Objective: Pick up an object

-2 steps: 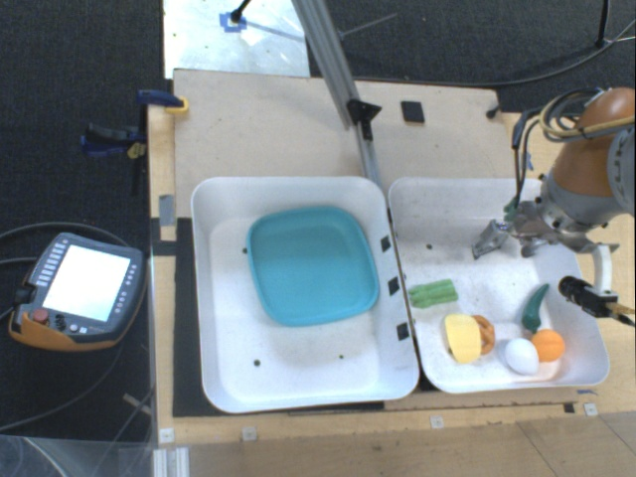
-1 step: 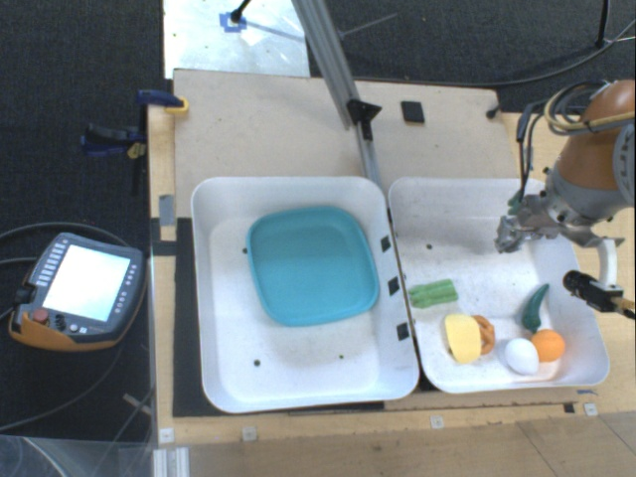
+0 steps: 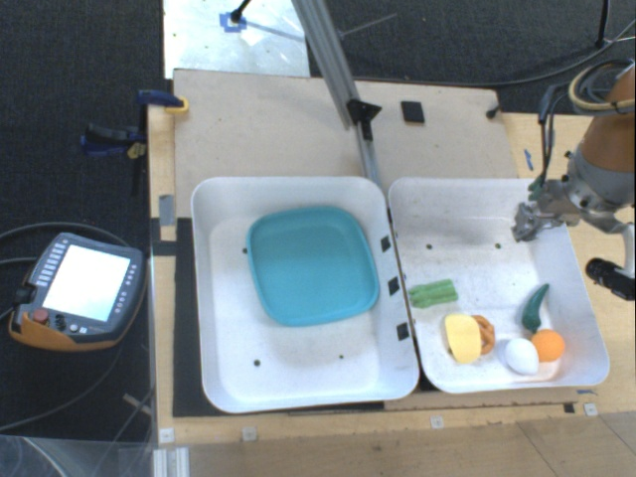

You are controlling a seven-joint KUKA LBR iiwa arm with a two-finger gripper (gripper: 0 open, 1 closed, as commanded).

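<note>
Camera view checked at one moment, looking down on both bins. Found gripper hanging over upper right part of right bin, near that bin's far right wall, well apart from every object. Could not tell whether wide or narrow; nothing seen held. Judged as approach step, no pick yet begun.

Noted candidate objects grouped in right bin's lower half: green block near left wall; yellow piece touching brown item; white egg just beside orange ball; dark green pepper above those two. Noted teal plate lying alone in left bin.

Judged next move as travel toward lower part of right bin, then descent over one object. Rated green block easiest: open floor around most of it. Rated egg and ball poorly: crowded together against lower right corner, little finger room beside wall. Flagged pepper as close to right wall.
</note>
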